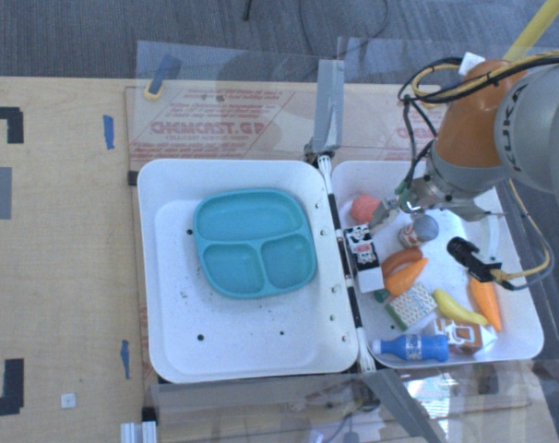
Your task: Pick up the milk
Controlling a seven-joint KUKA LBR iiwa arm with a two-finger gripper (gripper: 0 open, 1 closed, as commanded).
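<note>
1. Hovering over the right bin (530, 340), my pincer (410, 201) hangs above its upper middle part; I cannot tell from this slanted look how it stands, and nothing is visibly held in it.
2. My target, the milk (362, 256), is a small white carton with black cow patches. It lies on its side hard against the left wall of the right bin, beside the divider between the two bins.
3. Taking the milk as landmark: a pink ball (362, 208) sits just above it, an orange piece of toy food (404, 268) lies just to its right, a yellow-and-grey sponge-like block (410, 305) lies below and right, and a blue bottle (413, 347) lies further below along the bin's front.
4. Judging its handling: the carton looks like a light, stiff toy box with flat faces and a smooth, probably slick printed skin. It should not crush easily, but it could twist or slide out if caught by a corner.
5. Choosing the hold: I would close across the two long flat sides at mid-length. The trouble is that one side lies against the bin wall, leaving little room for a finger there, and the orange piece crowds the other side.
6. Gripping end to end along the wall looks like the safer alternative.
</note>
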